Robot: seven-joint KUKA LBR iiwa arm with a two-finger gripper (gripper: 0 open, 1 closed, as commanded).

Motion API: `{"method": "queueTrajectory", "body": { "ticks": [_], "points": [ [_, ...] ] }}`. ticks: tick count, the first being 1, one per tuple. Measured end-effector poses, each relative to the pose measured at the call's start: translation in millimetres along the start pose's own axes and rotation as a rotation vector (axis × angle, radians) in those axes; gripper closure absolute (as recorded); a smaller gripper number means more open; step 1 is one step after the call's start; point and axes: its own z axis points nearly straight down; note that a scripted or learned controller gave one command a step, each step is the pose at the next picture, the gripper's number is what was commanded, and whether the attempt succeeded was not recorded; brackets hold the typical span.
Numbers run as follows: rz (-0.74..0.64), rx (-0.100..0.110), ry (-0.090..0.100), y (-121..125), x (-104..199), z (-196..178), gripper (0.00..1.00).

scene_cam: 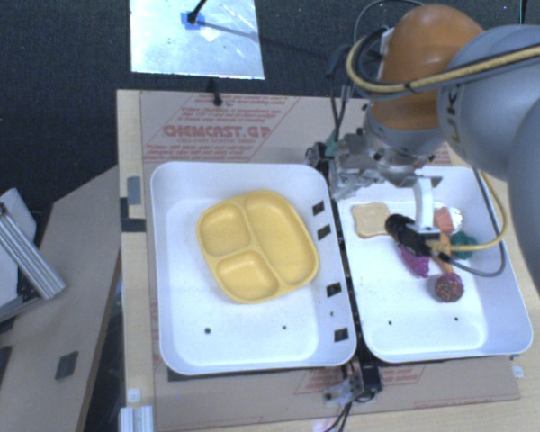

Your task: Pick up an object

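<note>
Two white bins sat side by side, and the left bin (pixel 175 331) held a yellow divided plate (pixel 256 244). We saw the gripper (pixel 367 176) over the far edge of the right bin (pixel 432 340), and we could not tell whether the claw was apart or together. A tan slice (pixel 370 220) lay just below it in our view, nearest of all. Further right clustered a purple piece (pixel 418 262), a dark red ball (pixel 448 287), a green piece (pixel 463 241) and a pink-and-white piece (pixel 449 216).
</note>
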Motion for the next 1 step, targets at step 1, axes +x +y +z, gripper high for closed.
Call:
{"method": "queueTrajectory", "body": {
  "ticks": [1],
  "points": [
    [0.001,0.001,0.0,-11.2,54.0,2.0,1.0]
  ]
}}
